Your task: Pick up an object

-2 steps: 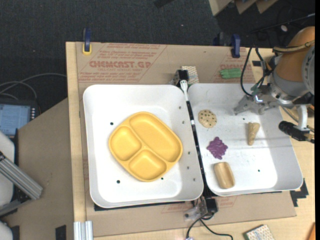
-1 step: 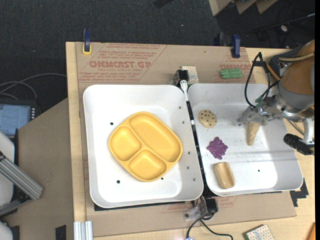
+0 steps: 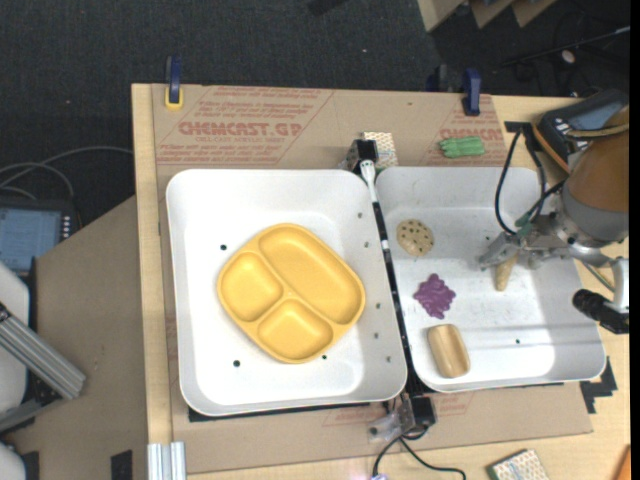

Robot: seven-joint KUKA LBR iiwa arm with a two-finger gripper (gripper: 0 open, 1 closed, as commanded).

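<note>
Camera view from above shows the arm (image 3: pixel 600 183) entering from the right edge, its grey body and orange band hanging over the right bin (image 3: pixel 560 363). The wrist bends down and to the left, so the claw (image 3: pixel 507 258) sits low inside that bin, near its right half and toward the back wall. Metal parts of the claw spread left and right just above a small tan piece (image 3: pixel 502 275). The tan piece stands roughly upright under the claw, and its upper end meets the claw's tips. Whether the tips are clamped on it or just resting over it, I cannot tell; the spacing of the tips is not clear at this angle. Black cables loop from the wrist up toward the back of the bench (image 3: pixel 250 118).

3 other things lie in the right bin. A round cookie (image 3: pixel 414 235) sits near the back left corner. A purple grape bunch (image 3: pixel 434 295) lies in front of it, apart from it. A tan bread loaf (image 3: pixel 448 350) lies near the front wall, just beside the grapes. All 3 are well apart from the claw.

The left bin (image 3: pixel 200 228) holds a yellow tray (image 3: pixel 290 292) with 3 compartments, turned at a slant in the middle of the bin.

On the bench behind the right bin lies a green toy (image 3: pixel 461 147), outside both bins
</note>
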